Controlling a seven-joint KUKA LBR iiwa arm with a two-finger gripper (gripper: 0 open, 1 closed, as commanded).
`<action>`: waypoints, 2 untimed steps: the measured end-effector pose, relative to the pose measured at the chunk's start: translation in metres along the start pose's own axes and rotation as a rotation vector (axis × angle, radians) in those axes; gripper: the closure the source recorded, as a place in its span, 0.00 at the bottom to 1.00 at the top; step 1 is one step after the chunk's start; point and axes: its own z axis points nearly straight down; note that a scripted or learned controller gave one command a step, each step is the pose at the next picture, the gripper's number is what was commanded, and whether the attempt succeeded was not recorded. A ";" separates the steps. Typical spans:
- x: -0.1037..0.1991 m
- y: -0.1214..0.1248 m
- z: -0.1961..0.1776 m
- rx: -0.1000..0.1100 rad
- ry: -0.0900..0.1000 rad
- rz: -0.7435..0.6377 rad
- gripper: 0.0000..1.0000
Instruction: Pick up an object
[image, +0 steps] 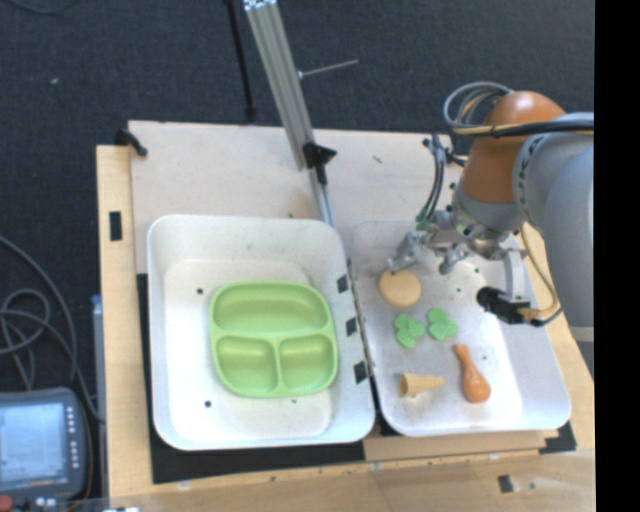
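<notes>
Looking down, I see dark carpet around the wooden bench (230, 165). The left bin (175, 250) holds a green divided tray (272, 337); the right bin (530, 385) holds a tan cookie (400, 289), green clovers (424, 328), carrot (471, 373) and cone (420, 383). The gripper (432, 252) hangs spread wide, holding nothing, just above the cookie.

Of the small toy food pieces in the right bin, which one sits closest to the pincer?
The round tan cookie-like disc, directly below the pincer. The two green clover-shaped pieces, the orange carrot-like piece and the tan cone lie farther down the bin.
</notes>
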 end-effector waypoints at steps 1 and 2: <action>0.000 0.002 -0.015 -0.009 0.000 0.001 1.00; -0.001 0.008 -0.061 -0.010 0.001 -0.003 1.00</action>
